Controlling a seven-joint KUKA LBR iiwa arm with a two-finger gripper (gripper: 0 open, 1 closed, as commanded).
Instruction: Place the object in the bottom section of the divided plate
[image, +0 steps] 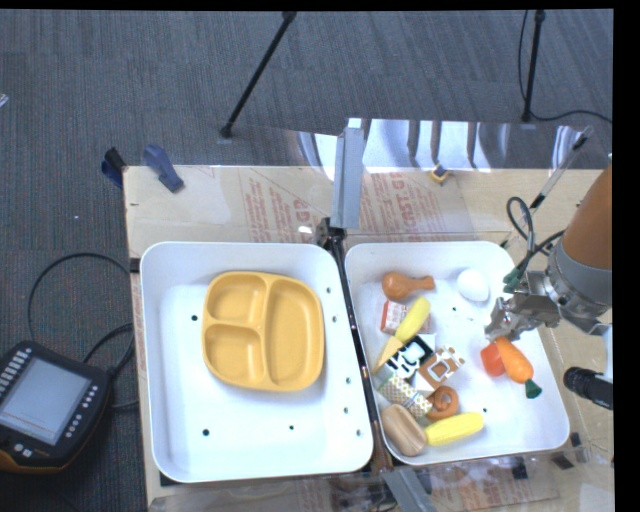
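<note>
Hovering just above the toy carrot (512, 362), the gripper (512, 318) is at the pick stage; whether the jaws are open or closed cannot be told. The carrot lies in the right bin (555, 425), well apart from the yellow divided plate (264, 330). Next: secure grasp, then carry to the plate's bottom section.

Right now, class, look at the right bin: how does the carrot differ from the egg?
The carrot is orange with a green tip; the egg is plain white. The carrot is long and tapered, lying at a slant; the egg is short and rounded. The carrot sits right beside the gripper, while the egg lies apart from it, nearer the bin's far edge. Both are toy foods resting in the right bin.
</note>
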